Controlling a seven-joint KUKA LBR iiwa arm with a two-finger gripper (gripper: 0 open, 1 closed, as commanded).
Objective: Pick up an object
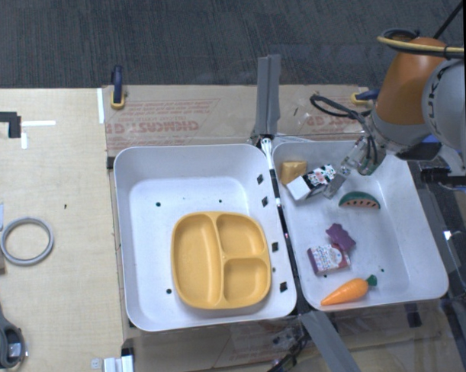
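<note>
Two fingers point down and to the left off the gripper in the far part of the right bin, and whether they are apart or together cannot be told from this slant. Their tips sit right against the small black-and-white carton, which lies just to the left of them, but nothing shows clearly between them. Touching that carton on its lower left is a white block, and just beyond it, near the divider, a yellow cheese wedge. Just to the right of the fingertips and a little nearer the camera lies the watermelon slice, close by but apart. Further toward the near rim come the purple piece, a red-and-white packet touching it, and the orange carrot beside the front wall. Above the fingers, the arm rises grey with its orange band at the view's right. Over in the left bin sits a yellow divided plate.
</note>
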